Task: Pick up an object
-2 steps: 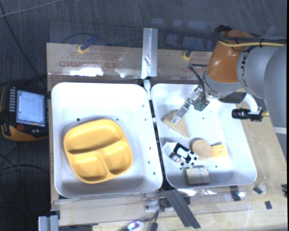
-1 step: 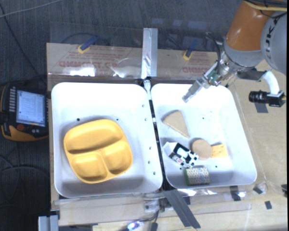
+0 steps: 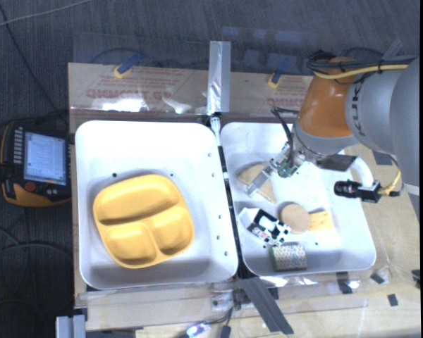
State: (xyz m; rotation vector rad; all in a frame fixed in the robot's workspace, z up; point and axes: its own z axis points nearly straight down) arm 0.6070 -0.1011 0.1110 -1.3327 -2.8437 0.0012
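White bins (image 3: pixel 225 189), cardboard backing (image 3: pixel 148 90) print unreadable

A bench (image 3: pixel 92 83) with a brown cardboard-coloured top, bearing 2 shallow white bins side by side, touching along a metal divider strip (image 3: pixel 218 76). Left bin (image 3: pixel 99 136) and right bin (image 3: pixel 352 248) both flat on it. Beside the bench's left edge, a handheld pendant (image 3: pixel 35 162) with a lit screen.

faint reddish lettering runs across the cardboard sheet (image 3: pixel 155 90) at the far edge of the worktop, seemingly upside down and too blurred to read. the lit screen of the handheld pendant (image 3: pixel 44 157) at left shows nothing legible.
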